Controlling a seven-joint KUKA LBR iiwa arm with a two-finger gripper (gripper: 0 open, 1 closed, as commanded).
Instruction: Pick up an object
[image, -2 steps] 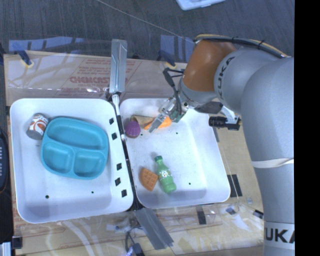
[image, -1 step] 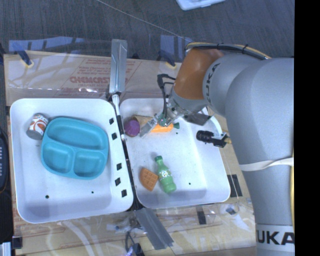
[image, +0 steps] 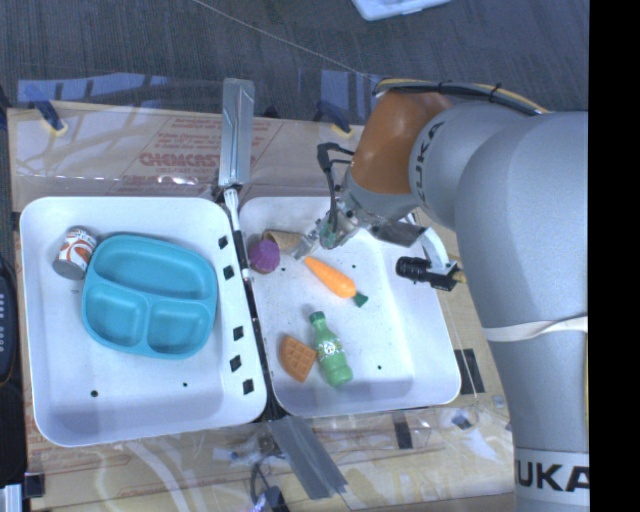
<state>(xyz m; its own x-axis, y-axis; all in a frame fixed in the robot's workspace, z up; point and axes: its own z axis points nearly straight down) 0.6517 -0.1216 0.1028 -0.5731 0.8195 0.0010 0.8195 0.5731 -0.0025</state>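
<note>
My gripper (image: 322, 238) hangs low over the back of the right bin (image: 420, 370), just above the thick end of an orange carrot (image: 331, 277). A purple ice-cream cone (image: 270, 249) lies to its left by the bin's wall. Nearer the front lie a green bottle (image: 331, 361) and a tan waffle (image: 297, 357), side by side. Nothing shows between the fingers.
The left bin (image: 60, 400) holds a blue divided tray (image: 148, 295) and a small can (image: 74, 251) at its back left corner. The grey arm (image: 500, 230) covers the right side of the right bin.
</note>
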